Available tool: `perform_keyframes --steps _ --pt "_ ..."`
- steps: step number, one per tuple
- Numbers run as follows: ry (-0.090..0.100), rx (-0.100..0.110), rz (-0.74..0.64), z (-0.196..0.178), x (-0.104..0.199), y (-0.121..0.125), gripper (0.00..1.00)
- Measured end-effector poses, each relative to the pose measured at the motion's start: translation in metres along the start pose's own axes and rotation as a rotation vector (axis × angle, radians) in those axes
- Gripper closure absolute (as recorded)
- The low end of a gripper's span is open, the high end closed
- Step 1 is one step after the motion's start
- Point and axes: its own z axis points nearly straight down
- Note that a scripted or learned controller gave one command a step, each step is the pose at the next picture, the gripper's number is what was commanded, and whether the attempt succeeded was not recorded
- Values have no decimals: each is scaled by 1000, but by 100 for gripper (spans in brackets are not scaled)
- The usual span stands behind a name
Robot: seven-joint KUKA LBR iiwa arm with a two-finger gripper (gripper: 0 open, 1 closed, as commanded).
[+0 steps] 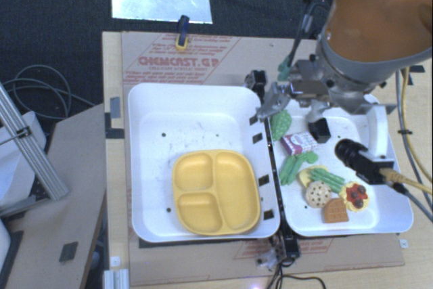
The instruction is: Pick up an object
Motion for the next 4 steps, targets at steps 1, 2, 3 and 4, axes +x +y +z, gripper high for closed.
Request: perform_keyframes --steps 1,2,3,4 --pt "-3 11 -4 -3 1 0 100" --pt "-7 29 9 148 -59 6 100" --pt "-4 17 2 140 -55 7 0" --pt "-8 9 7 130 -124 84 0"
